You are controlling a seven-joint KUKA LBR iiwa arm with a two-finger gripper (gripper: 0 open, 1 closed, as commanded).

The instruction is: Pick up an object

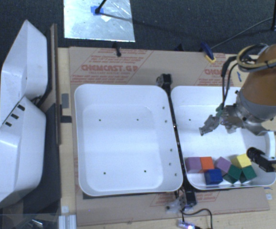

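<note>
We are seeing the claw point(208, 126) hanging over the middle of the right bin point(195, 97), gripping nothing; whether it is wide or narrow we cannot tell. The blocks point(219, 170) are lying toward the bin's near edge, well apart from it. The wrist is hiding the bin's right side.

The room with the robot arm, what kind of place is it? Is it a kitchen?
Not a kitchen; most likely a robot test lab. A grey-and-orange arm reaches over two white bins on a cardboard-covered bench, and coloured blocks for grabbing practice lie in the right bin, with cables around.
</note>
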